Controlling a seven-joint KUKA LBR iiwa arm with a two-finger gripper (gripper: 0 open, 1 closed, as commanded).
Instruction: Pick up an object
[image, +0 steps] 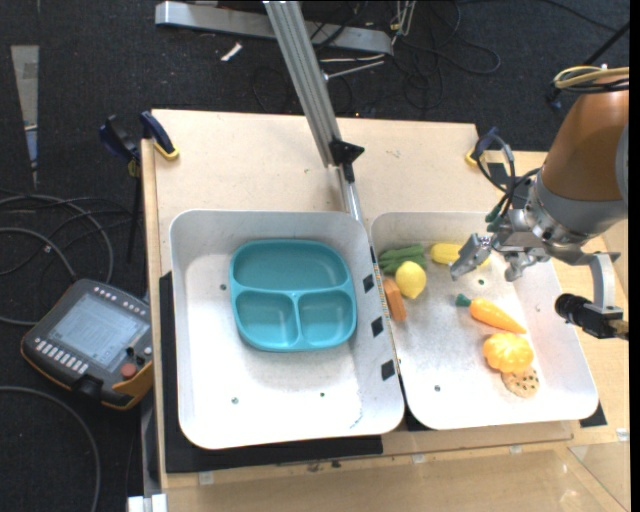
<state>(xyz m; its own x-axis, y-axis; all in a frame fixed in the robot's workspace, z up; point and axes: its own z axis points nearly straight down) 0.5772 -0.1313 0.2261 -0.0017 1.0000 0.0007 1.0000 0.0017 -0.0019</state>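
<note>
My gripper (491, 262) hangs over the back of the right bin (560, 400), open, with nothing between its fingers. Just below it lies a carrot (496, 316) with a green stub at its left end. To its left are a small yellow piece (445, 253), a lemon (410, 279) and green beans (400, 255). An orange fruit (508, 352) and a cookie (520, 381) sit toward the bin's front right. A small orange stick (394, 300) rests against the bin's left wall.
The left bin (200, 400) holds a teal divided tray (294, 294). A slanted metal pole (315, 90) comes down to the wall between the bins. A black part (590, 315) sticks out at the right bin's right edge.
</note>
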